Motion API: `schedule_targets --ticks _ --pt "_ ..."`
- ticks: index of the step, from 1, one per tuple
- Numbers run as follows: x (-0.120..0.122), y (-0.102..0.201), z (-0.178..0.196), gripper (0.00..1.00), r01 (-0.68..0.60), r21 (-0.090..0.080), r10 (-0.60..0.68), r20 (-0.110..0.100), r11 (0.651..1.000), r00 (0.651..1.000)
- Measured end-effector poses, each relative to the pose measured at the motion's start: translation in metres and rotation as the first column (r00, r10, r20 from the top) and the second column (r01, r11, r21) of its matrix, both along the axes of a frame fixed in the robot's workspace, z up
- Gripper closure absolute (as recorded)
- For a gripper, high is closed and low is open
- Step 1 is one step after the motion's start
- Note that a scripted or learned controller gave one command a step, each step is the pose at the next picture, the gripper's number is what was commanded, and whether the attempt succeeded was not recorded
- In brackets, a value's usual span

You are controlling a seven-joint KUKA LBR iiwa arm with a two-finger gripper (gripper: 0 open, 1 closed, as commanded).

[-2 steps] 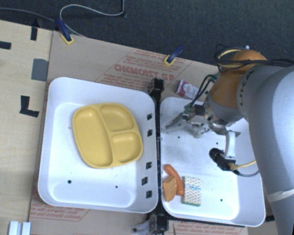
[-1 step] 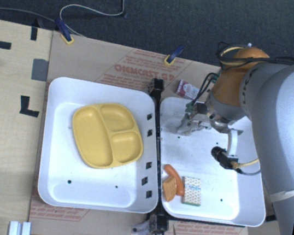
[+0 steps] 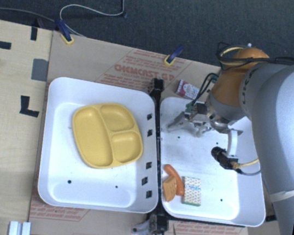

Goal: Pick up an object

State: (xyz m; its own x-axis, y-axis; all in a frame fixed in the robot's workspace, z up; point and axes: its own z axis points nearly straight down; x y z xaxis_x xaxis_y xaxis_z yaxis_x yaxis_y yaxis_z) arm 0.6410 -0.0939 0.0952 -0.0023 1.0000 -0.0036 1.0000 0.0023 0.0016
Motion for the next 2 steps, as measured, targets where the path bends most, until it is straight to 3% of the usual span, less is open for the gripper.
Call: schedule_targets --ticks 1,2 --pt "-0.0002 0.0004 0.0094 1.00 -0.001 0.000 0.001 -0.001 1.000 1.000" --pt "-0.0003 0.0002 0.0093 0.00 -0.001 0.000 0.001 -0.001 1.000 1.000"
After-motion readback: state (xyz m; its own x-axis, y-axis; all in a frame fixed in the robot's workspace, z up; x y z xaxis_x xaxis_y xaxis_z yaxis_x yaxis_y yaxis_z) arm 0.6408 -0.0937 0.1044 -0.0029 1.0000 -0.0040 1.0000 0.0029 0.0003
